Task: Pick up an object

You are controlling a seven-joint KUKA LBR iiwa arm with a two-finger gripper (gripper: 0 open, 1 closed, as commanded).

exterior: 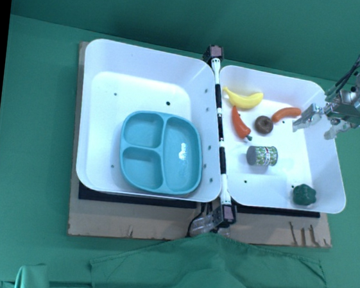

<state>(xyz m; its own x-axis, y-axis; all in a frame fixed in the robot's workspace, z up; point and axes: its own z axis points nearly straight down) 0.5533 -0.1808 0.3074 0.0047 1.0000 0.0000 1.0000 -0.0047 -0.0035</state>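
The gripper [319, 122] hangs with fingers apart and nothing between them over the right bin's [321, 182] far right side, just beside the orange sausage [285, 113].

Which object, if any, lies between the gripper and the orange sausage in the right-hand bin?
None that shows. The gripper hangs open above the right bin's far right side, and the orange sausage lies just left of its fingers with bare white floor between them.
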